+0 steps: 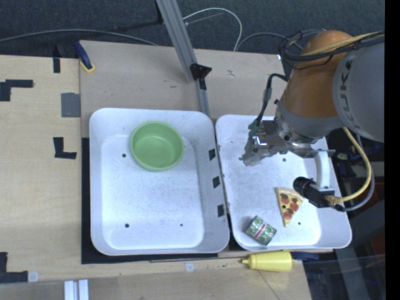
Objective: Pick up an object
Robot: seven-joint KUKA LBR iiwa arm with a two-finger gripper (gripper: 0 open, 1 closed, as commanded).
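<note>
I have the arm (325, 86) reaching in from the right over the right bin (237, 186), with the gripper (254, 150) hanging above the far left part of that bin's floor. I cannot tell from up here how the claw stands, and nothing shows in its grasp.

Three candidates lie near it. The pizza slice (287, 205) rests flat in the right bin, nearer than the gripper and to its right; its long axis runs near to far with a slight tilt, its tip toward the near edge and its wide crust end toward the far side. The small green can (260, 229) lies on its side by the bin's near edge, just left of the slice's tip, its long axis slanting from far left to near right. The yellow bottle (270, 262) lies outside the bin on the bench (137, 67), along the near rim, its long axis left to right with the nozzle pointing left.

In the left bin (106, 217), a green bowl (157, 145) sits upright toward the far side.
</note>
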